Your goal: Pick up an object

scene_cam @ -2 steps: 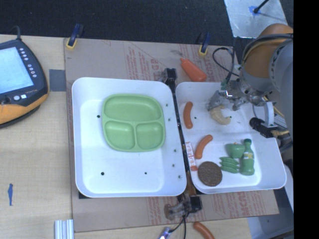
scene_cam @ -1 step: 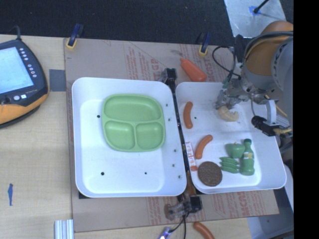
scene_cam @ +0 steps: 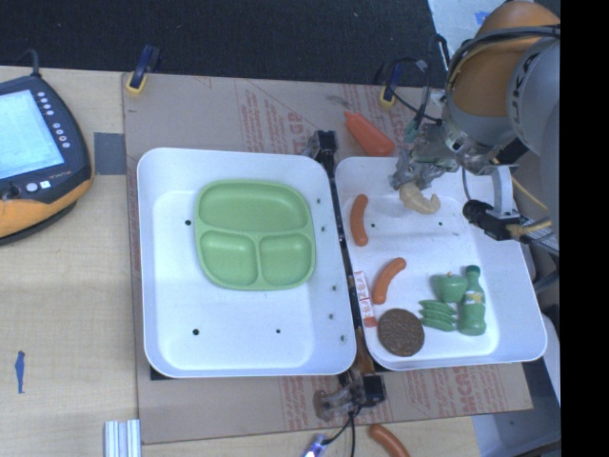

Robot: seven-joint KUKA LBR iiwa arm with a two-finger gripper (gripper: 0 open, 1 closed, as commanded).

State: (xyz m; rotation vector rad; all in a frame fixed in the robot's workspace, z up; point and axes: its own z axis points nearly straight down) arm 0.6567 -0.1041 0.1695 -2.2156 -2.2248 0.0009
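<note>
My gripper (scene_cam: 416, 172) hangs over the far left corner of the right bin (scene_cam: 509, 255). Right beneath it lies a pale curved piece of food (scene_cam: 420, 199), touching or nearly touching the gripper's tip. Also in this bin are two orange sausages (scene_cam: 358, 219) (scene_cam: 388, 280), a round brown patty (scene_cam: 401, 331), a green bottle (scene_cam: 471, 301) and a green pod-like item (scene_cam: 438, 313). Whether the pale piece is gripped cannot be made out.
The left bin (scene_cam: 157, 255) holds a green divided plate (scene_cam: 255, 233). An orange carrot (scene_cam: 369, 134) lies on the cardboard behind the bins, and another sausage (scene_cam: 390, 438) lies in front of them. A control pendant (scene_cam: 33, 155) rests on the bench at far left.
</note>
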